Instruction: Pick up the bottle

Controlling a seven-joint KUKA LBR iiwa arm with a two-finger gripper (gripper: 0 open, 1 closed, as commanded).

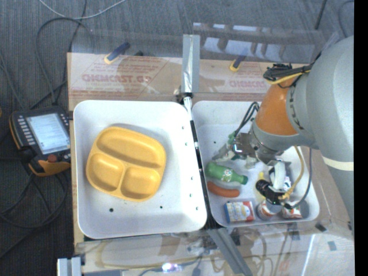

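Green bottle (226,174) lies on its side in the right bin (215,119), just below the gripper (237,148); its opening cannot be told.

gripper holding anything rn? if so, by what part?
Cannot tell. The gripper sits just above the green bottle lying in the right bin, and nothing is visibly between its fingers.

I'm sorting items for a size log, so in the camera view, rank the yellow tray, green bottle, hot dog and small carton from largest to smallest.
1. yellow tray
2. green bottle
3. hot dog and small carton: too alike to rank.
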